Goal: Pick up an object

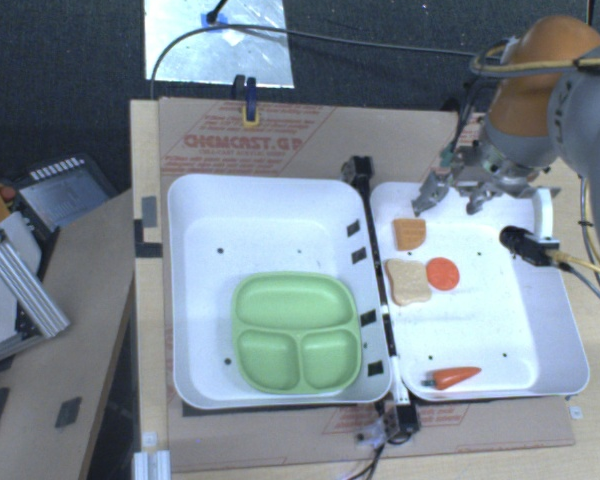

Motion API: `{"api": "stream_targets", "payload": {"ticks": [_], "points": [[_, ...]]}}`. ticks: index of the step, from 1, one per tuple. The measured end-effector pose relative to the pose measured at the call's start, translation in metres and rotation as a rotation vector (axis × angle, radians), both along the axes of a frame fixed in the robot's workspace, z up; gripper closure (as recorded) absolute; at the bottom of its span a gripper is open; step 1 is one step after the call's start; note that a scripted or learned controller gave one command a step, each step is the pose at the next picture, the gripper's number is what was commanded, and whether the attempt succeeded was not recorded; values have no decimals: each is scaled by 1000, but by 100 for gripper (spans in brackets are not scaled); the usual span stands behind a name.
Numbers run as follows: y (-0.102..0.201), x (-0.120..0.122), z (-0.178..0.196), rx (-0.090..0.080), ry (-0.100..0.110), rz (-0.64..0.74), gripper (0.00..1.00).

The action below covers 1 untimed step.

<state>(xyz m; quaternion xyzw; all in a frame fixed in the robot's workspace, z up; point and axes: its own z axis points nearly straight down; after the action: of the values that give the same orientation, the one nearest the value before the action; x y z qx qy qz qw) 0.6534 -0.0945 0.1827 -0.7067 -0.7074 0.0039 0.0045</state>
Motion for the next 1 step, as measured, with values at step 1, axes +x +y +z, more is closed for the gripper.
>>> {"api": "stream_targets", "payload": {"ticks": [1], "points": [[0, 3, 8, -1, -13, 2, 0]]}}
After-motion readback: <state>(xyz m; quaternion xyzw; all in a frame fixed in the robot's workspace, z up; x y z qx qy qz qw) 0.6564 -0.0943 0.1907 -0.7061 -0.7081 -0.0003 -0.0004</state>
